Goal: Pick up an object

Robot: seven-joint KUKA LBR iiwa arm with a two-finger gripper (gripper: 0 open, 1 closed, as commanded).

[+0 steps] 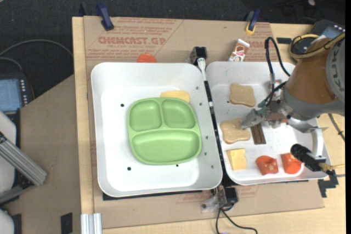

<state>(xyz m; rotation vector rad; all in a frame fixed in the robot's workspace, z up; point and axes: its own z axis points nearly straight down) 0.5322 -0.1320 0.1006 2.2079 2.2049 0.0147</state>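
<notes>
Toast slice [235,131] lying flat in right bin [315,173], long axis running left-right, gripper [258,119] just beside its right edge, finger state impossible to tell, second toast [242,95] above, cheese square [237,159] below.

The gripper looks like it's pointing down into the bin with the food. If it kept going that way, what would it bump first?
Probably the lower toast slice: the gripper hangs just above its right edge. Depth is hard to judge, so it could meet the brown strip beside it.
</notes>
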